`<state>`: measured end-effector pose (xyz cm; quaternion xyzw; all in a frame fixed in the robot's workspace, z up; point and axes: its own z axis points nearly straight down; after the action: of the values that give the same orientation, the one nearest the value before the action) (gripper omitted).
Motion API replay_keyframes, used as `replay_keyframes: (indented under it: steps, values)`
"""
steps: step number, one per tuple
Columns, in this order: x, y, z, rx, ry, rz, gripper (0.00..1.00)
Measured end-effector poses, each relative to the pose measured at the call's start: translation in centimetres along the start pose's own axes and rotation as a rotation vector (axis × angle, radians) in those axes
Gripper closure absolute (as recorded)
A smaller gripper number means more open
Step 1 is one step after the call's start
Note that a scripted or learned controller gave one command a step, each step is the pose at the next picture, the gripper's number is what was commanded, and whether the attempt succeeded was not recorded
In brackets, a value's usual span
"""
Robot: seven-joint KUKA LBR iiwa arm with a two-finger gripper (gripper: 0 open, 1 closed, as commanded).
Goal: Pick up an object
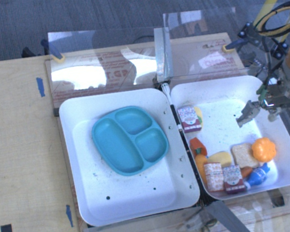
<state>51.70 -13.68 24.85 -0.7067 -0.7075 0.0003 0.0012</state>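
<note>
Camera view, looking down at a slant: arm comes in from the right, upper part cut off by the frame edge, wrist tangled w/ cables. Gripper (250, 113) hangs over the right bin (214, 94), above bare floor in its upper right part. Jaws: can't tell if open or closed, too small & blurred; nothing visible between them.

Objects crowd the right bin's lower half & left wall. Small carton (189, 118) w/ red/white label sits by the left wall; print unreadable. Below it an orange carrot-like piece (198, 153), partly tucked under its neighbours. Along the bottom: two more small cartons (224, 177), labels illegible, a yellow item (220, 158), a bread slice (243, 155), an orange ball (264, 149), and a blue item (258, 176) mostly hidden.

Left bin (86, 192) holds a blue divided plate (130, 139), three compartments. Tabletop (16, 159) w/ black marks & blue tape bits.
</note>
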Motion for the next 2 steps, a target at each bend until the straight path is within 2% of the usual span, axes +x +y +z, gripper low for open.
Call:
replay_keyframes:
  steps: [1, 2]
  values:
    - [-7.4, -1.9, 8.2, 0.003, 0.000, -0.278, 0.00]
    - [-7.5, -2.0, 15.1, -0.009, 0.007, -0.166, 0.00]
